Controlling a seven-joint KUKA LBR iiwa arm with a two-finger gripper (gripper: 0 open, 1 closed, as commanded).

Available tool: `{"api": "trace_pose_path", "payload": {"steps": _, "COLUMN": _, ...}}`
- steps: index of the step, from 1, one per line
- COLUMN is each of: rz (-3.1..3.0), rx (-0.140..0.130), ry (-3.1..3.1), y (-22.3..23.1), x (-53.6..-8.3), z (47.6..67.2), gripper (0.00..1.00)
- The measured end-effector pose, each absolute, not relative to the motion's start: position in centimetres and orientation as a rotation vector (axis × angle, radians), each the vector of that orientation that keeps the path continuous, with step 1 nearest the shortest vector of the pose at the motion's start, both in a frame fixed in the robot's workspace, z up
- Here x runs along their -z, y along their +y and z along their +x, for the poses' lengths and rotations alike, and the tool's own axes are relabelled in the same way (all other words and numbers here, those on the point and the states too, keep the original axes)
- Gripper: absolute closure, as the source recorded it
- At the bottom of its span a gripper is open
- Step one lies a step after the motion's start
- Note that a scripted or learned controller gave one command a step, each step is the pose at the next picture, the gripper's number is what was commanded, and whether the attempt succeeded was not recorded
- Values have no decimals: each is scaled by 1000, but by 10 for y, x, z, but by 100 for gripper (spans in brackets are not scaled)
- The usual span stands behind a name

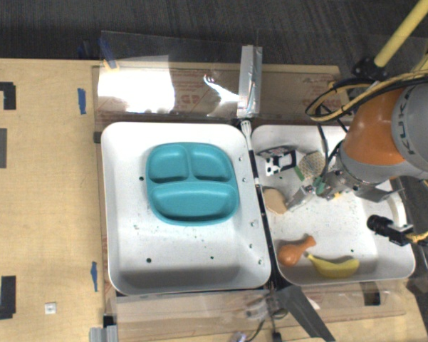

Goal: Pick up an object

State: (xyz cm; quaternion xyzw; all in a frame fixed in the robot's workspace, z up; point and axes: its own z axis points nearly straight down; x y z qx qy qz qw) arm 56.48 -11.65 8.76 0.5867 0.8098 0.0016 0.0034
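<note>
Across the left white bin lay a teal three-compartment plastic tray. Rightward, the right white bin held a tan rounded piece, an orange drumstick-shaped toy and a yellow banana; the pincer hung above them, its state impossible to tell.

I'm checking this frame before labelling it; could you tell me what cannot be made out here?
- Gripper: too small and blurred in the camera view to read its state.
- Right bin: its upper right is hidden by the arm.
- Black-and-white item: too small to identify.
</note>
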Motion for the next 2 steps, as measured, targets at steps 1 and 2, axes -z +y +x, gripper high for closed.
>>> {"api": "trace_pose_path", "payload": {"steps": 1, "rz": 2050, "rx": -5, "ry": 2373, "y": -104, "x": -87, "z": 578, "gripper": 0}}
{"api": "trace_pose_path", "payload": {"steps": 2, "rz": 1997, "rx": 1, "ry": 2425, "y": -130, "x": -86, "z": 644, "gripper": 0}}
